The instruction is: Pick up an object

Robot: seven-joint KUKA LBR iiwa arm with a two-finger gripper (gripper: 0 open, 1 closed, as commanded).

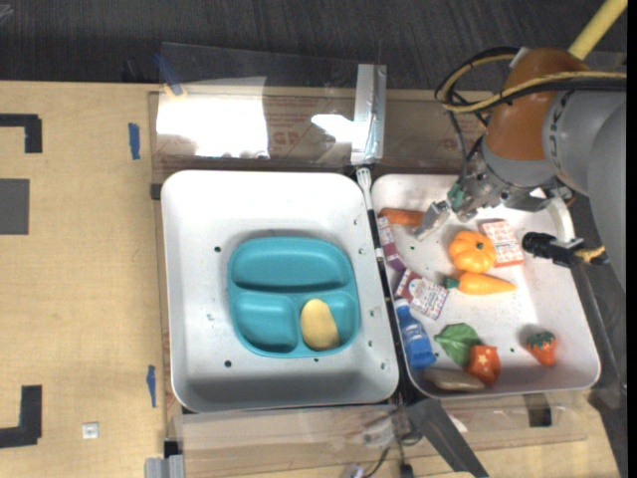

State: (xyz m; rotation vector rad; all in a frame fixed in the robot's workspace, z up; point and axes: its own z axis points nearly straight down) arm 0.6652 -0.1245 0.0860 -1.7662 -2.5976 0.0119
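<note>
We are at the start of the job: reaching in and picking which toy to take. Nothing sits between the tool's fingers that we can see.

The biggest thing is the worktop (70, 267), brown and wide, on the left of the frame. On it are two white bins side by side. The left bin (199, 207) holds a teal tray (289, 272) with parts in it, and a yellow potato (319, 325) lies in the tray's lower right part. The right bin (582, 347) holds all the other toys.

The grey arm (587, 137) comes in from the upper right. Its tool (438, 217) hangs low over the upper left part of the right bin. We cannot tell if the tool is open or closed; it is too small and blurry.

Just beside the tool lies a small orange carrot (403, 216). A bit lower right is an orange pumpkin (471, 251), touching a bigger carrot (485, 285) below it. We think the small carrot is the easy pick. The next move needs the tool to line up over it and go down.

Things are crowded. A white card box (499, 242) is by the pumpkin. A blue bottle (413, 337) lies along the bin's left wall. A green leaf (456, 339), a red pepper (485, 362) and a small tomato (542, 347) sit lower down. The bin wall is close and could get in the way.
</note>
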